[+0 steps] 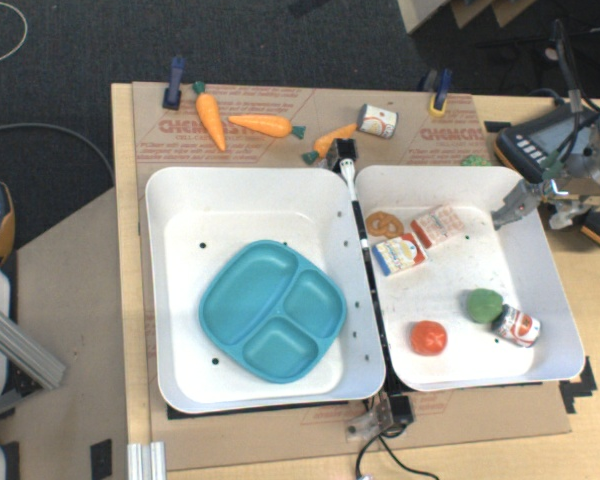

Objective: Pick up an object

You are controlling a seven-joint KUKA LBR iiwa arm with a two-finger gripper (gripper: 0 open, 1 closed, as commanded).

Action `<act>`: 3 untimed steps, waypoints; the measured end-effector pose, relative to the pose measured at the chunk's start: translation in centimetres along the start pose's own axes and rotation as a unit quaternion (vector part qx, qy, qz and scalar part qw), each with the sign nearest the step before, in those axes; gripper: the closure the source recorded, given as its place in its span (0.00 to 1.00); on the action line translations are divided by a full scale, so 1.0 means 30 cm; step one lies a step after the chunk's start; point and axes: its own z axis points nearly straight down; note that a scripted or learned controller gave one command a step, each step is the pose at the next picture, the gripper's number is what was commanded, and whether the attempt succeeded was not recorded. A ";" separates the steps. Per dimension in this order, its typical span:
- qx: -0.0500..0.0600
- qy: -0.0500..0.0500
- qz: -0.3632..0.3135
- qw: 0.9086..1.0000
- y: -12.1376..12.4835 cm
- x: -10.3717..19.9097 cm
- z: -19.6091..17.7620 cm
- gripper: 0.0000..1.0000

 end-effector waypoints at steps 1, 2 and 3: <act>0.005 0.003 -0.002 1.000 -0.138 0.205 0.182 0.00; 0.007 0.002 0.002 1.000 -0.231 0.148 0.560 0.00; -0.001 0.000 0.001 1.000 -0.215 0.149 0.505 1.00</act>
